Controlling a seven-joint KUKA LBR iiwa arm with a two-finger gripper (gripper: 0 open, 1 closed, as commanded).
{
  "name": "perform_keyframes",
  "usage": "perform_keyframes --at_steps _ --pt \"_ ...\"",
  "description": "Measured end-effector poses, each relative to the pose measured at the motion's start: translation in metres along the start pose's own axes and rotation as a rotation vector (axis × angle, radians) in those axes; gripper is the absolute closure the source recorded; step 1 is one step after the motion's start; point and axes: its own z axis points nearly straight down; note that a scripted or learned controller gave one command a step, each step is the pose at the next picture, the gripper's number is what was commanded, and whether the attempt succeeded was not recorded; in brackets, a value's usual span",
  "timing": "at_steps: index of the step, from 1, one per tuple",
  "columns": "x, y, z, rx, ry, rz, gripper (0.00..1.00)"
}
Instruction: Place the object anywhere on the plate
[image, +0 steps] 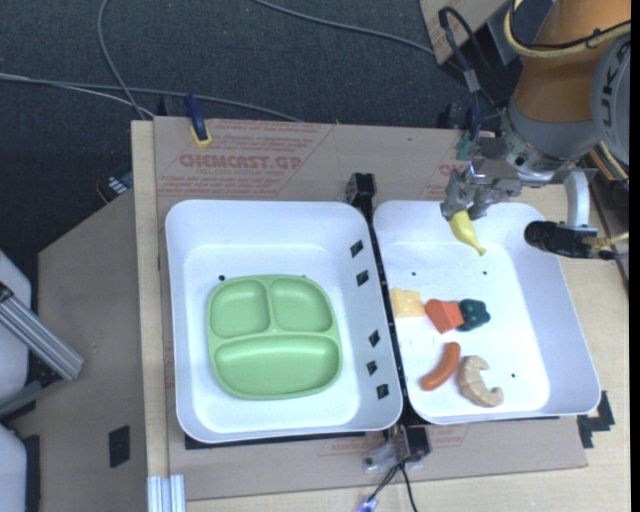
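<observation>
I see the gripper (468, 205) over the far part of the right bin (560, 330), and a small yellow banana (466, 230) hangs from it, its upper end pinched between the closed fingers and its body slanting down toward the near right. So the object is held and appears to be lifted clear of the bin floor (I judge this from the way it dangles; its tip may be just above the white surface).

What the coming move turns on: the green plate (272, 335) lies in the left bin (190, 300), to the left of the gripper and nearer to me, across the divider between the two bins. The carry must go leftward and toward the near side, with the banana high enough to pass over both rims.

The arm comes in from the far right, its orange band (560, 85) above the wrist, the wrist pointing roughly straight down.

Left in the right bin are a cheese wedge (406, 302), a carrot (458, 314), a sausage (441, 367) and a croissant (479, 382), all well apart from the gripper.
</observation>
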Motion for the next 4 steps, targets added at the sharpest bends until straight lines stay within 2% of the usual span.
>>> perform_keyframes --at_steps 1,3,4 --pt "0.047 0.002 0.001 -0.001 -0.001 0.001 1.00" --pt "0.161 -0.009 0.035 0.002 -0.002 0.001 1.00" --pt "0.213 -0.012 0.026 -0.004 -0.001 0.000 1.00"
